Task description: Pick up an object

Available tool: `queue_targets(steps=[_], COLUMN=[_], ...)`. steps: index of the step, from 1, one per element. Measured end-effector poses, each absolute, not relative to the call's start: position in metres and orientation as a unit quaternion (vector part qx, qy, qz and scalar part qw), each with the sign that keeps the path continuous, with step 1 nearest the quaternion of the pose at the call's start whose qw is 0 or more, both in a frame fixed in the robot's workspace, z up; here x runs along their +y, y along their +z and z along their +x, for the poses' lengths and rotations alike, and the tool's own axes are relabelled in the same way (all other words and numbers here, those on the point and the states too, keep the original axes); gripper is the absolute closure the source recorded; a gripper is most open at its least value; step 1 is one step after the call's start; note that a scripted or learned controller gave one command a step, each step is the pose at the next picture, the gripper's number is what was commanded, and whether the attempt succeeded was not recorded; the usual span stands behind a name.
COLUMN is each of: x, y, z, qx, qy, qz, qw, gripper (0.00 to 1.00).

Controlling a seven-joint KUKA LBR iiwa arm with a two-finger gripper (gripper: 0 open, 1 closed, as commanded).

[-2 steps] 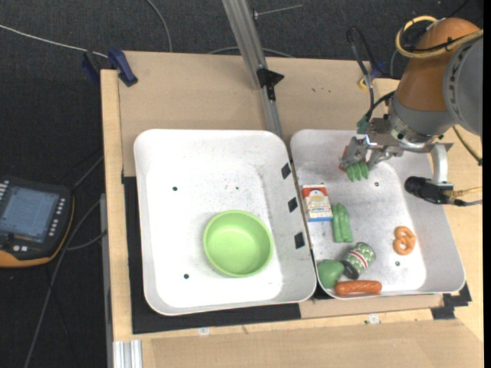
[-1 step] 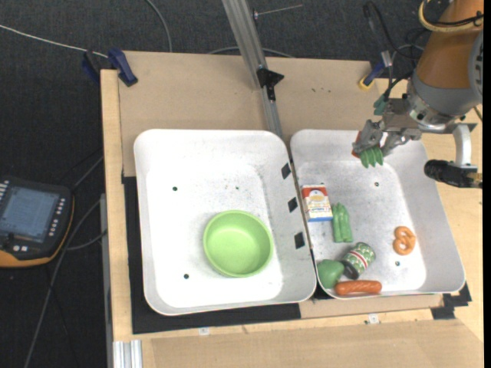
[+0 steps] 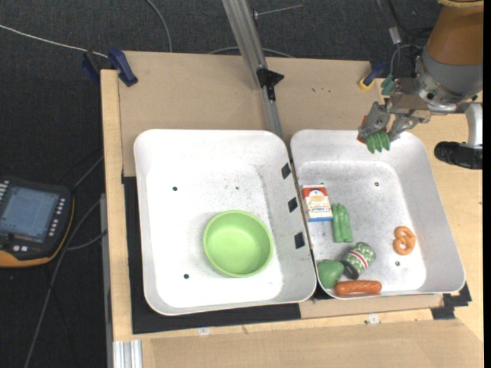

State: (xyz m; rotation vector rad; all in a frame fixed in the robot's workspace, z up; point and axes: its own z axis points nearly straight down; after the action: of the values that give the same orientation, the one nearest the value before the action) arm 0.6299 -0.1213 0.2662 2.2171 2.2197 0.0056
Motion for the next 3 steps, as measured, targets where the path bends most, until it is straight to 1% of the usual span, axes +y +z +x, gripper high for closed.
queue_targets(steps=[1,2,3], x=[-0.075,-0.029,0.026], y=[0.255,0.260,0.264], z=[0.620,0.613,0.613], qx=[0.708,0.709,0.709], qy=[0.0003,0.0008,0.0008], qz=[0.706,0.706,0.705], qw=[0.000,0.000,0.000], gripper=[1.00,1.00,1.00])
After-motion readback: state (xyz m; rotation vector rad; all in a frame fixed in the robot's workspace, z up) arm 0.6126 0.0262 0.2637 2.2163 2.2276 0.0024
